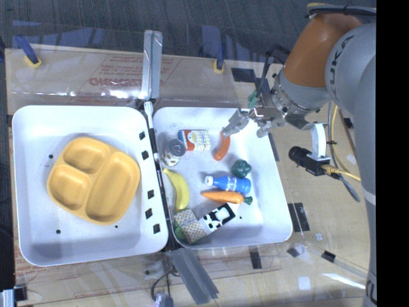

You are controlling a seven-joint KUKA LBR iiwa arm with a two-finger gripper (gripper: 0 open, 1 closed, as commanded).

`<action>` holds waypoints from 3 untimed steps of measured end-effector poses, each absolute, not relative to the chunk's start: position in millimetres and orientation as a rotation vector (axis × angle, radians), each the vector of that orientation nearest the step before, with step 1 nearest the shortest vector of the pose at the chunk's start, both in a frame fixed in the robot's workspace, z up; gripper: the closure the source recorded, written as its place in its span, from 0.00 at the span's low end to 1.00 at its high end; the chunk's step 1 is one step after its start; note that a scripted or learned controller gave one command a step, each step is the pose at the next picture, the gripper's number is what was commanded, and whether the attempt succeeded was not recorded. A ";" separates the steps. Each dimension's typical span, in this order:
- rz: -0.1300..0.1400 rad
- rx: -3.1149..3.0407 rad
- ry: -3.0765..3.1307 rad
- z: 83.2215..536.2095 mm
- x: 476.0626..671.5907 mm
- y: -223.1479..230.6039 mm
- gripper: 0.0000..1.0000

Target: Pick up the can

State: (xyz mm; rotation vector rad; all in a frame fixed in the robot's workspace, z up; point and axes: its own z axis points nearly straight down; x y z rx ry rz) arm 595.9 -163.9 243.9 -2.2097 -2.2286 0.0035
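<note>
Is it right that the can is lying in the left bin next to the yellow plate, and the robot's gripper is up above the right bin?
Not quite. The can lies on its side in the right bin, near the banana, not in the left bin. The yellow plate sits in the left bin. The gripper is indeed above the right bin, as the camera view shows.

arm reaching in from the right, fingers spread

the grey arm [348, 50] enters from the right edge of the camera view, its orange band [313, 47] sitting just above the wrist. the wrist angles down and to the left, toward the upper right part of the scene. the gripper [250, 123] hangs at the end with its two fingers [234, 123] splayed apart, nothing between them. dark cabling runs down along the arm's right side.
</note>
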 end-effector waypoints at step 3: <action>-0.001 -1.597 -2.707 92.9 589.7 -95.7 0.00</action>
